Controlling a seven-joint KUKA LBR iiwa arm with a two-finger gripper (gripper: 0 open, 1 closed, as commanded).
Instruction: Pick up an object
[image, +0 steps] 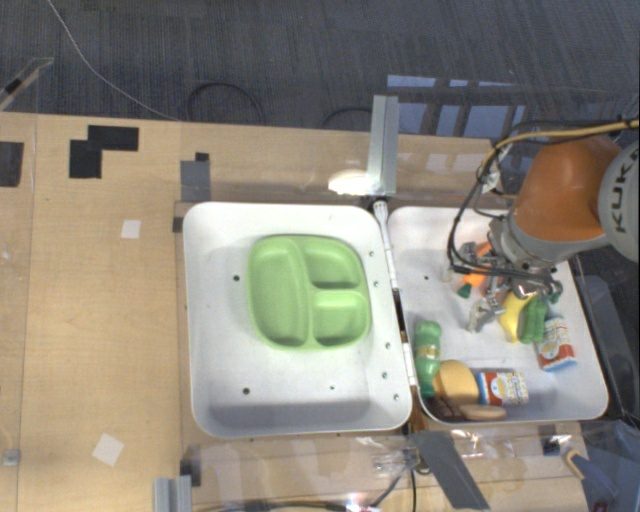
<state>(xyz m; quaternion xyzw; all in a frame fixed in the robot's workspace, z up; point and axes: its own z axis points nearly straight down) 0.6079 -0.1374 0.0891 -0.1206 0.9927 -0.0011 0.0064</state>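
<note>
We are seeing the left bin (215, 400) holding a green tray (306, 291). The arm (566, 195) is reaching into the right bin (590, 400). Its gripper (497, 303) is hanging over the toys; we cannot tell its state. A yellow toy (514, 311) is lying beside it, a can (499, 386) near the front
</note>
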